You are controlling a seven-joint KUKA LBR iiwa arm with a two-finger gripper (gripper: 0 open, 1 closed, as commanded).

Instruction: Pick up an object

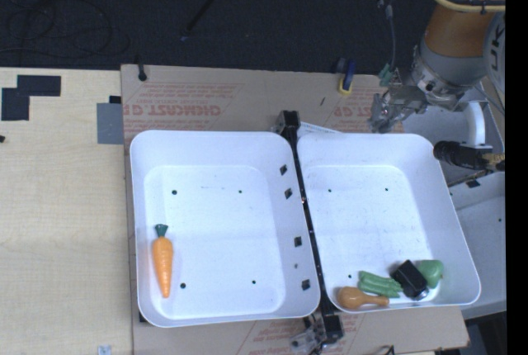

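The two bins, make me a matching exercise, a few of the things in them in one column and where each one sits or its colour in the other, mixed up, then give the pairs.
Column one:
1. carrot
2. black block
3. green bean pod
4. orange-brown gourd

Column two:
A. lies against the front wall of the right bin, left of the other pieces
B. alone in the left bin, near its left wall
C. dark, resting against a green piece at the right bin's front right corner
D. long and green, just above the gourd

Pairs: 1-B, 2-C, 3-D, 4-A
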